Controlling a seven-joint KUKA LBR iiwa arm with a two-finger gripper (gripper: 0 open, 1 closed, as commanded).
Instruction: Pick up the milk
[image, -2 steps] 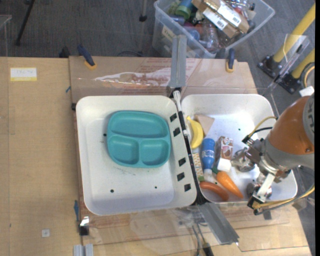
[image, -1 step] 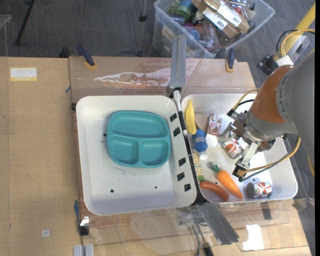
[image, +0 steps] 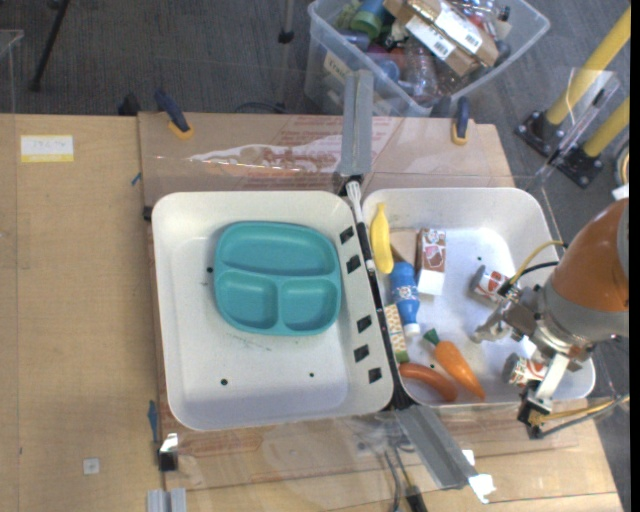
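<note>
step: we are judging the approach underway | gripper (image: 522, 345) hovering at right bin (image: 520, 205) edge, grip state untellable | next: reaching left over milk (image: 432, 250)

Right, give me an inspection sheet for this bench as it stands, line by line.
Surface: wooden bench bearing two white bins; left bin, right bin.
Job's things: milk carton lies near the back of the right bin, apart from the arm.
Clutter: teal divided plate in the left bin; banana, blue-capped bottle, carrot, red pepper and small can in the right bin.
Grippers: gripper sits low over the right bin's right side; finger state unclear.
Cables: yellow cable loops by the wrist.
Surroundings: clear tub of packaging on the floor behind; yellow stand at right.
</note>
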